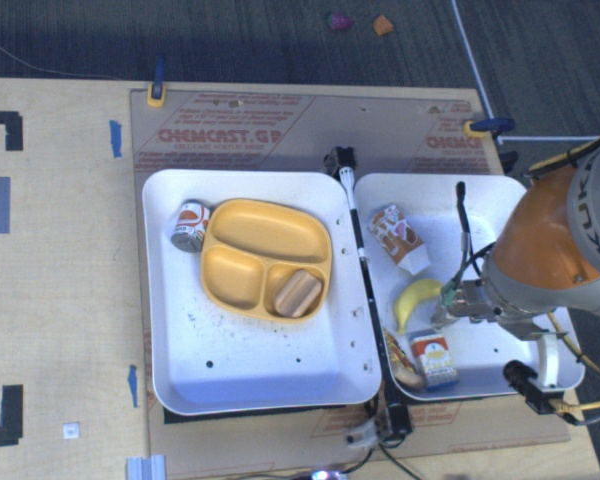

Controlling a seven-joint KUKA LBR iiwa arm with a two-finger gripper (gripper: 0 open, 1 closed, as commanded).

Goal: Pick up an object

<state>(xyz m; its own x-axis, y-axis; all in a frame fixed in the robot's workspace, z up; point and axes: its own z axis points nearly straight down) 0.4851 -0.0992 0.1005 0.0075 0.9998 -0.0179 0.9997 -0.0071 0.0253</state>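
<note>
Banana (416, 299) lies mid right bin (510, 190), gripper (450, 306) just beside its right end; can't tell gripper state. Above banana: snack packet (397, 235). Below banana: small red-white box (435, 359), plus a wrapped item (404, 362) at the bin's left wall. Arm (548, 248) covers the bin's right side. Left of banana, left bin (250, 368) holds yellow tray (264, 258) with a bun (297, 293) and a can (189, 225).

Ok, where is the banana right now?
The banana lies in the right bin, near its middle left, just left of the gripper, below the snack packet and above the small red carton.
</note>
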